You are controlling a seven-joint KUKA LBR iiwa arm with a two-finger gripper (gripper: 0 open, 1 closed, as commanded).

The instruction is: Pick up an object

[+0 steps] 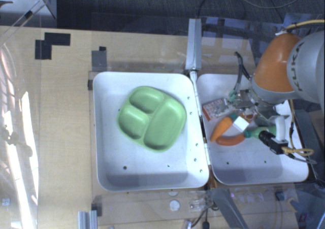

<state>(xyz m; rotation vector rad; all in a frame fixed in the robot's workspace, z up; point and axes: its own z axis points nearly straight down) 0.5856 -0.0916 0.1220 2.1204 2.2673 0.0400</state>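
In the right bin (254, 169), an orange carrot-shaped toy (221, 128) lies slanted, with a second orange piece (230, 140) curving under it. A small reddish packet (214, 107) lies near the bin's left wall. A white block (241, 123) and a small green piece (248, 133) sit just right of the carrot. My gripper (239, 107) hangs low over this cluster, just above the carrot's upper end and next to the packet. The wrist hides what is beneath it.
The left bin (109, 167) holds a green divided plate (151, 118) at its middle. A metal divider (193, 45) runs between the bins at the back. The arm's orange band (274, 68) looms over the right bin's far right side.
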